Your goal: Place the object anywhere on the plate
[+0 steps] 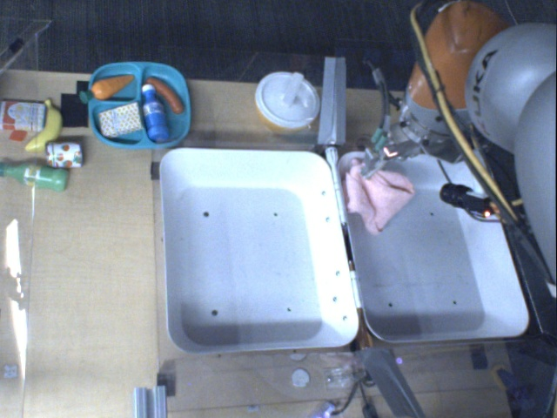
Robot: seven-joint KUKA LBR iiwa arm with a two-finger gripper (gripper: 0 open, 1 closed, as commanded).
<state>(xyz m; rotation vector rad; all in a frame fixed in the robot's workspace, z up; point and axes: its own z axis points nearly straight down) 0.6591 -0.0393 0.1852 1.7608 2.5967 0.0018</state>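
A pink cloth (379,198) lies bunched in the upper left corner of the right bin (435,268). Its top edge is drawn up to a peak between the fingers of my gripper (375,162), which is shut on that edge. The rest of the cloth drapes down onto the bin floor. A blue divided plate (182,96) stands on the bench beyond the left bin's far left corner. It carries toy food: a carrot, a sausage, a blue bottle and a cracker.
The left bin (252,251) lies between the cloth and the plate. A white lidded cup (287,101) stands behind the bins by a grey post (331,103). A banana, a can and a green bottle (35,176) sit at the far left.
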